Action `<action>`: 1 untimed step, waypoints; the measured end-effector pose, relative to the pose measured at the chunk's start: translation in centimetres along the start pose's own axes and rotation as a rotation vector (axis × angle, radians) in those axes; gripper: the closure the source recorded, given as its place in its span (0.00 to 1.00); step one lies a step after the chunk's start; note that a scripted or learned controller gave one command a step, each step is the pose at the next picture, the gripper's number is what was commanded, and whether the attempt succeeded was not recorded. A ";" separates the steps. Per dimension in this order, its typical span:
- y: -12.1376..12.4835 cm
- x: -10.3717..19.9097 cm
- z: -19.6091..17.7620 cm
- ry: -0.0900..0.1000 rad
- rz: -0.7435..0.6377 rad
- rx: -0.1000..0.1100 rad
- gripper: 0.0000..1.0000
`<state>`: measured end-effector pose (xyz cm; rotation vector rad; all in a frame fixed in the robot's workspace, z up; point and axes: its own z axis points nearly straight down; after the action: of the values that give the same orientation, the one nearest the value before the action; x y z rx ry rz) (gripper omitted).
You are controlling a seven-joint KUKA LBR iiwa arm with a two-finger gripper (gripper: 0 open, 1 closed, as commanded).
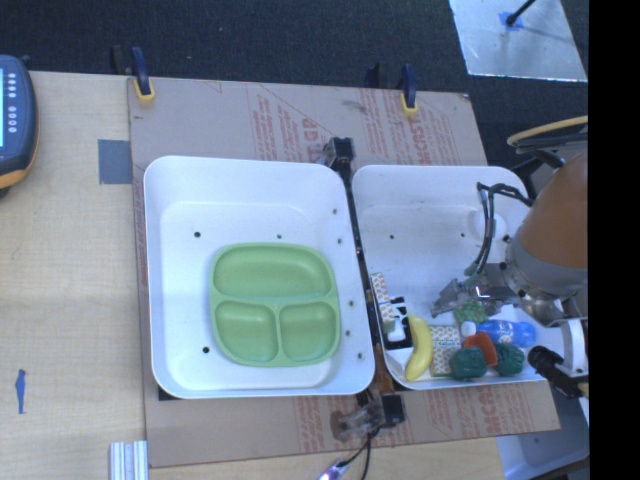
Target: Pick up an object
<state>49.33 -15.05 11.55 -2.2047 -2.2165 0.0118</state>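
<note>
banana | right bin | just left-below claw

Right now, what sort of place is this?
Likely a robot lab bench: two white bins clamped to cardboard, an arm over toy food such as a banana, and a green tray.

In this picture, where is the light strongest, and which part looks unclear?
Camera view: bright glare washes out the left bin, so its wall blends into its floor; the green tray stays clear; the cluttered corner of the right bin around the banana looks soft.
</note>
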 end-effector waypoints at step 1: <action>9.6 -2.7 2.2 -0.008 0.000 -0.022 0.00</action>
<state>58.89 -17.65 9.20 -2.2192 -2.2318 -0.0031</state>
